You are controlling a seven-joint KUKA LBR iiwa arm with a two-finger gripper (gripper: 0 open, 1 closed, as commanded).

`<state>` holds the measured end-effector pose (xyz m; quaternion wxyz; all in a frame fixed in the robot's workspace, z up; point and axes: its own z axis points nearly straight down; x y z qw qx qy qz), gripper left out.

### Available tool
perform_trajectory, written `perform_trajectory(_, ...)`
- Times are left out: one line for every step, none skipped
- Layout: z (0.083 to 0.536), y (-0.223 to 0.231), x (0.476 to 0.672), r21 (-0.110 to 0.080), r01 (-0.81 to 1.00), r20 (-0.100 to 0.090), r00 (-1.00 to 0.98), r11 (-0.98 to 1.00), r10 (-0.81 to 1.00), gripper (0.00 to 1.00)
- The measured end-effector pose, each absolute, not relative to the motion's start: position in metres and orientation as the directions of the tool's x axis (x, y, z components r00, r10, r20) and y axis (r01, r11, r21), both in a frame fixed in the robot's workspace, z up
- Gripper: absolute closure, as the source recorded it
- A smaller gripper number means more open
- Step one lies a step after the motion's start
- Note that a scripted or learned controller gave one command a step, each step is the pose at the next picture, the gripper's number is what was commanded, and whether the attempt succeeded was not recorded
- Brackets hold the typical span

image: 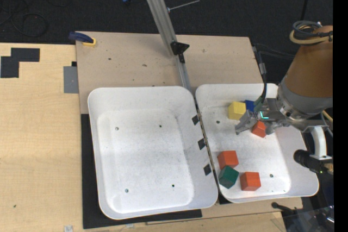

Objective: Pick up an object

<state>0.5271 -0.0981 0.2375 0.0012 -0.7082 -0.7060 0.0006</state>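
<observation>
Gripper over the right bin — small red block between its fingers.

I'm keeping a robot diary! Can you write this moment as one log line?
gripper: in right bin | over small red block | yellow block, blue block beside | hold: unclear

Bench: we see a tan wooden bench.
On it, under the pincer: right white bin.
Left of the pincer: left white bin, the two bins touching.
Far behind-left of the pincer: blue-and-yellow clamp at the bench corner.

Blocks in right bin
</observation>
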Motion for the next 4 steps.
perform_trajectory(0.174,-0.099,0.520,-0.011,1.000,0.002,0.001,-0.001,1.000,0.00)
perform_trajectory(0.130,-0.096,0.519,-0.009,1.000,0.002,0.002,-0.002,1.000,0.00)
perform_trajectory(0.095,-0.096,0.522,0.005,1.000,0.003,0.002,-0.002,1.000,0.00)
perform_trajectory(0.103,-0.096,0.522,0.002,1.000,0.004,0.009,-0.009,1.000,1.00)
